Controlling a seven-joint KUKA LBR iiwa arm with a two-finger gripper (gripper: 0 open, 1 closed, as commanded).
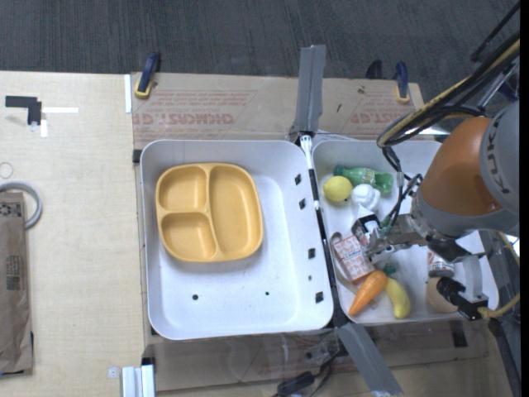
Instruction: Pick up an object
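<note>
The right bin (pixel 326 292) holds several small items: a yellow lemon (pixel 337 188), a green bottle (pixel 361 175), a white ball (pixel 364 194), a red and white packet (pixel 350 257), an orange carrot (pixel 367 292) and a yellow banana (pixel 398 297). My gripper (pixel 376 240) reaches in from the right and hangs low over the middle of this bin, just above the packet and the carrot's top. The wrist hides what lies under it.
The left bin (pixel 281 246) holds a yellow three-compartment plate (pixel 210 212) at its upper left. A grey divider (pixel 310 98) stands between the bins at the back. Cardboard lies behind the bins; a brown bag rests at the far left.
</note>
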